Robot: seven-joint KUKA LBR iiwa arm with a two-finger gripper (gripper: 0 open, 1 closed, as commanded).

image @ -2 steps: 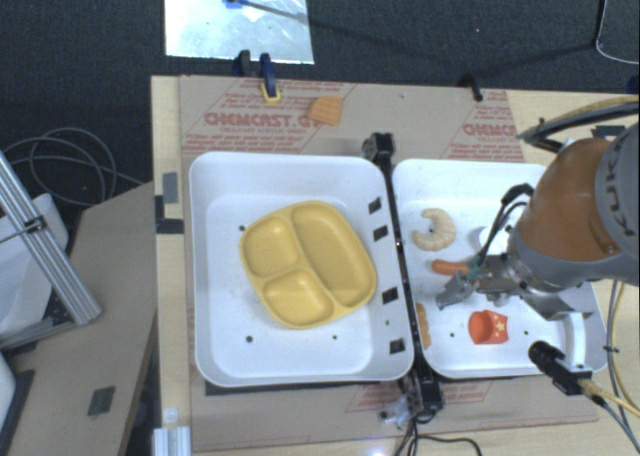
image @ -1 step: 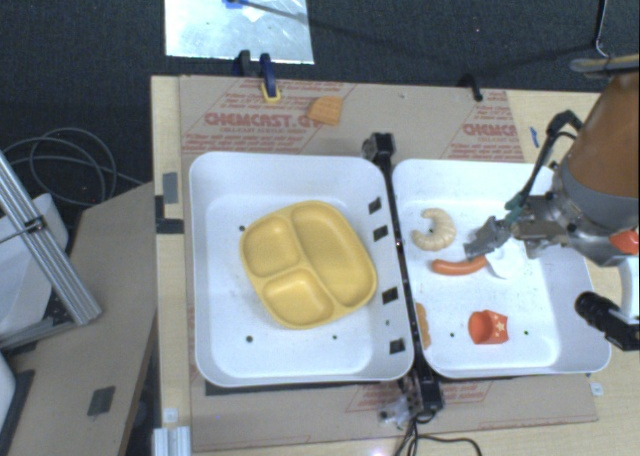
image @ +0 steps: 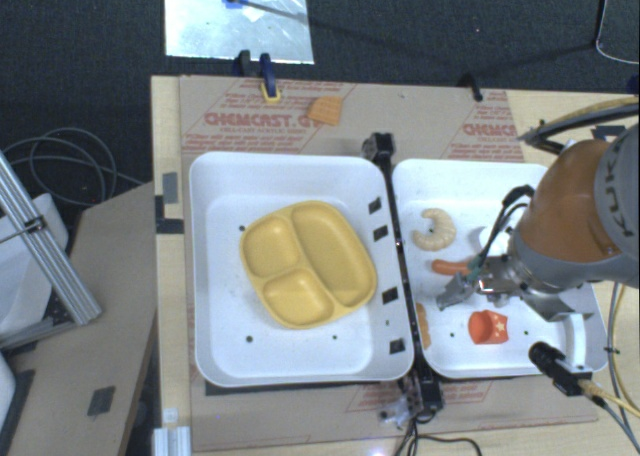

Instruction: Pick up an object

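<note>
A yellow divided plate (image: 306,262) lies in the left bin (image: 215,274). In the right bin (image: 450,176) sit a pale croissant-like piece (image: 435,229), an orange carrot-like stick (image: 451,267) and a red piece (image: 488,327). The gripper (image: 458,291) hovers just beside the stick, seemingly holding nothing; how wide it stands I cannot tell. The slim stick could roll aside if the descent lands off-centre.

- The yellow three-compartment plastic tray (image: 308,263) fills the middle of the left white bin (image: 215,244); open floor runs along its edges
- In the right white bin (image: 455,176), the pale curled shrimp-shaped toy (image: 435,229), slim orange carrot-like piece (image: 450,267) and red block (image: 488,327) lie near together
- The grey arm (image: 575,224) covers that bin's right side
</note>
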